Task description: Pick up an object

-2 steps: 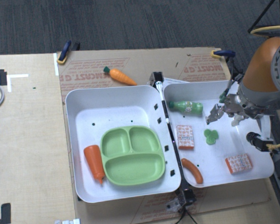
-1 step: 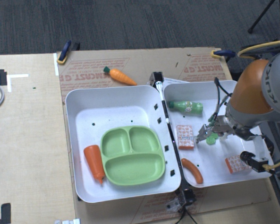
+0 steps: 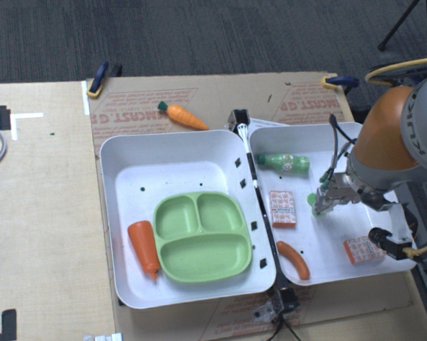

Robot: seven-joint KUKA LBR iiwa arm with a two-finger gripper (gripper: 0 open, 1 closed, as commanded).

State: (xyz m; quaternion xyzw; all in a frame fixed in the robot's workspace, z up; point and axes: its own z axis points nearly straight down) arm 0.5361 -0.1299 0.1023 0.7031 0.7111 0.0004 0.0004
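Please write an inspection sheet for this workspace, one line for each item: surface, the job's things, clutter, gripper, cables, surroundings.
Surface: brown cardboard sheet on the bench, bearing the left bin and the right bin side by side.
Job's things: left bin holds a green divided plate and an orange carrot-like toy; right bin holds a green bottle, a red patterned packet, a sausage-like toy and a second small packet.
Clutter: a toy carrot lies on the cardboard behind the left bin.
Gripper: gripper is over the right bin; finger state cannot be judged.
Cables: black cable on the arm; wires at the front clamp.
Surroundings: dark carpet; blue clamp.
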